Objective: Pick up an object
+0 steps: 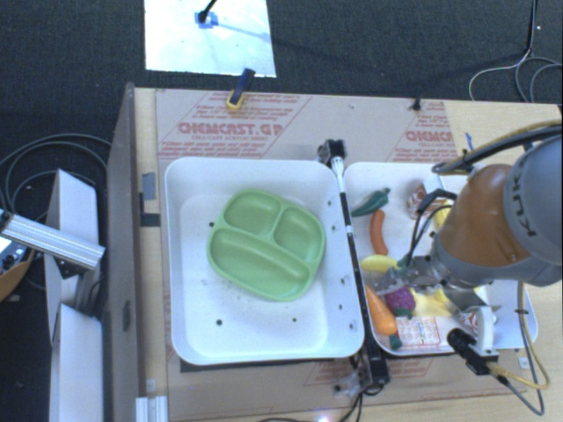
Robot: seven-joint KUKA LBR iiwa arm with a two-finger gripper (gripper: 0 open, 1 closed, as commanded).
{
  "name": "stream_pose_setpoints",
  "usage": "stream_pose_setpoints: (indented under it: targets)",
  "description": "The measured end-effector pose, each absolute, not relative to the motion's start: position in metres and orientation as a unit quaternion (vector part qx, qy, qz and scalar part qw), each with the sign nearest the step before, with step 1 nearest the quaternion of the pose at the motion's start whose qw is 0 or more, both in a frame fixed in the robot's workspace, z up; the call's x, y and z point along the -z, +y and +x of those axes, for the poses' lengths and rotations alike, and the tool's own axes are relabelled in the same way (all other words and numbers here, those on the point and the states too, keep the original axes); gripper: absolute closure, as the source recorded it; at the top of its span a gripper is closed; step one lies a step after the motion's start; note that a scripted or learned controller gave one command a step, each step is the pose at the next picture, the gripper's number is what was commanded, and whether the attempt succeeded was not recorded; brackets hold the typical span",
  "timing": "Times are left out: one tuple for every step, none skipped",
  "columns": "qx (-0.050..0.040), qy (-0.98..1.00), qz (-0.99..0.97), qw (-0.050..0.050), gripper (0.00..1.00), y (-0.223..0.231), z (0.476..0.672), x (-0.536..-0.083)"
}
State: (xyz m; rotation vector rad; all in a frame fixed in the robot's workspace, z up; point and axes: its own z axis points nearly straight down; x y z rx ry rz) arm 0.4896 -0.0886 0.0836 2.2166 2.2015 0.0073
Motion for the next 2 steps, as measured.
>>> stream_pose_setpoints:
  targets:
    - [-0.0015,0.707,0.707,0.002,1.00,-0.085,0.488,-0.095]
    - [-0.0053,0.712,0.702,0.004,1.00,-0.013,0.544,-0.190]
